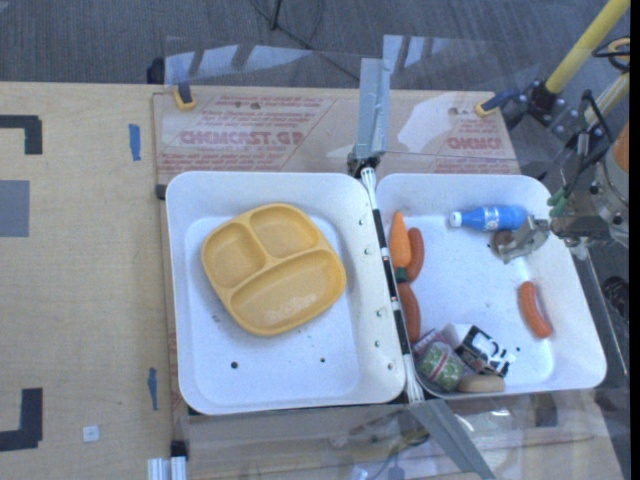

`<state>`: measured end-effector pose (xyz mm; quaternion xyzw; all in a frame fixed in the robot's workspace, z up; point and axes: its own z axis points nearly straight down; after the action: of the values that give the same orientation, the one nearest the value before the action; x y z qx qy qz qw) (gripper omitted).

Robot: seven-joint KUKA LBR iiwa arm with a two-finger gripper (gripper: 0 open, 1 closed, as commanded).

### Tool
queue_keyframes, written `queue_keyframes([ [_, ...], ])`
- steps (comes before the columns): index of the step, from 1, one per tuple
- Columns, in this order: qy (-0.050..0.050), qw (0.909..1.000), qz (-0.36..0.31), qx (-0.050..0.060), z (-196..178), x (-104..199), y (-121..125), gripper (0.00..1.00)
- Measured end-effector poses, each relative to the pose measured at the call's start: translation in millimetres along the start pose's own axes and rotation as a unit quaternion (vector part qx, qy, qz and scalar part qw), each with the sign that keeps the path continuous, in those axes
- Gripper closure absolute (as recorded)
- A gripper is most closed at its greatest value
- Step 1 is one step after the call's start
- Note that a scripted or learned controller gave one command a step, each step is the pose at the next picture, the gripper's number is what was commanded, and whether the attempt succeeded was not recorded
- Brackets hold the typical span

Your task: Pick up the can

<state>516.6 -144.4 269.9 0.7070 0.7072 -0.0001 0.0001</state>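
A black-and-white packet [487,349] and a bread roll [480,383] are crowding the can [440,364]; the tool [517,241] is hovering beyond, beside the blue bottle [489,217], grip state unclear.

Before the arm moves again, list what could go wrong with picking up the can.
1. The tool sits beside the blue bottle, far from the can in the right bin's near corner; it may take the bottle instead.
2. The can lies tilted, crowded by a black-and-white item and a tan piece, so a grasp may catch those.
3. It lies close to the bin wall, leaving little room.
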Motion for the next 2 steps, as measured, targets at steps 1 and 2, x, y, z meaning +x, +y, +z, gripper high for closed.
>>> queue_keyframes([
  [1, 0.0, 0.9977, -0.068, 0.0, 138.0, 50.3, 19.1, 0.0],
  [2, 0.0, 0.9991, -0.042, -0.003, 183.5, 6.1, 72.0, 0.0],
])
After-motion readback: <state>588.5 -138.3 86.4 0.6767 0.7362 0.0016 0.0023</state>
